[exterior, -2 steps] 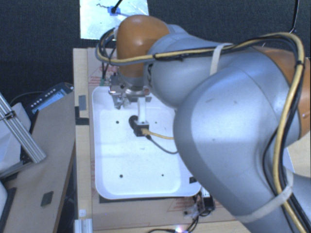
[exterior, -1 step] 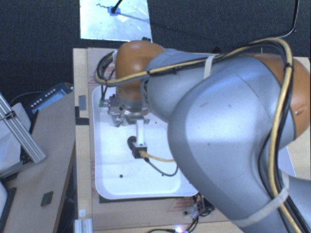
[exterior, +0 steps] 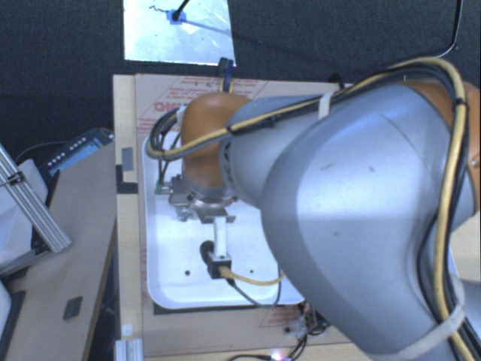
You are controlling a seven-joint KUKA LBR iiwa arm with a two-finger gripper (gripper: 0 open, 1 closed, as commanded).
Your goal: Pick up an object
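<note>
White bin (exterior: 171,280) sits centre-left, much of it covered by the grey arm (exterior: 346,216). The gripper (exterior: 197,201) hangs low inside the bin, below the orange band (exterior: 207,138). Can't tell if it's open or closed. The object is hidden, so its position relative to the gripper is unclear.

One camera sits fixed above the desk (exterior: 126,111) and looks down at a slant on the white bin (exterior: 169,280); the grey arm (exterior: 361,201) enters from the right, very near to the lens, covering much of the view.
</note>
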